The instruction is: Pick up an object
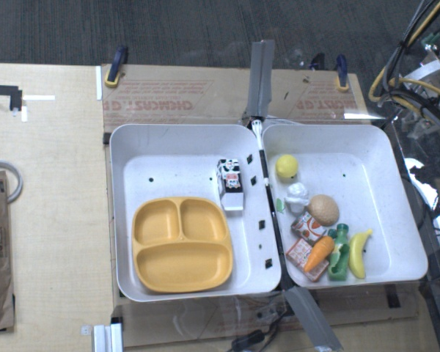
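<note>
Camera view is showing two white bins lying side by side on the bench, touching along their inner walls. The left bin point(122, 196) is holding a yellow divided plate point(182, 242) in its near half, and a small black-and-white carton point(230, 182) is lying just beyond the plate's far right corner, near the dividing wall.

The right bin point(393, 161) is carrying the rest of the objects, all crowding its left and near side. A yellow ball point(287, 166) is sitting farthest back, apart from the others. Nearer, a small white item point(298, 193) (too blurred to name) is resting beside a tan rounded object point(323, 209). Below these, a red-and-white packet point(306, 226) is lying just above a second red packet point(298, 253), with a carrot point(320, 252) leaning across them. A green bottle point(339, 258) is lying just right of the carrot, and a banana point(358, 254) is curving alongside the bottle.

Cardboard point(161, 94) is lying under the bins, with a blue clamp point(116, 65) gripping its far edge. How the gripper is set cannot be told here.
</note>
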{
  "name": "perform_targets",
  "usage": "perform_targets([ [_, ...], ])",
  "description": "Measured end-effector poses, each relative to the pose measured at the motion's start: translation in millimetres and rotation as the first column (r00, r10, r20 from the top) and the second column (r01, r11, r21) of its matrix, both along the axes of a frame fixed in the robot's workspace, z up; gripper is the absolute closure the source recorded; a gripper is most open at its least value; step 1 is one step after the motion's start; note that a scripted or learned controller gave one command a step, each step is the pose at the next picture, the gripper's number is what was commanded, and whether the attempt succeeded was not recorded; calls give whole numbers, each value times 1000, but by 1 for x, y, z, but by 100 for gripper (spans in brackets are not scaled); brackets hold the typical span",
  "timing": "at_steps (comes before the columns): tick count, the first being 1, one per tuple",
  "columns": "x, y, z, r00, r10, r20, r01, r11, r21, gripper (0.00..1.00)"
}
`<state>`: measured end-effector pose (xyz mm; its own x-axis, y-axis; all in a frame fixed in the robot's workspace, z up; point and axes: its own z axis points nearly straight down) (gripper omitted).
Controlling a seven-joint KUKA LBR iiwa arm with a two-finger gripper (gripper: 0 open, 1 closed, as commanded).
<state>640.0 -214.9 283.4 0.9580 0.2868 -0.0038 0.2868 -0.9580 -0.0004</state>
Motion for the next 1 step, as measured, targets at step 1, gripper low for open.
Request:
perform_targets([
  [1,-18,65,-46,999,34,-1,-34,999,0,100],
])
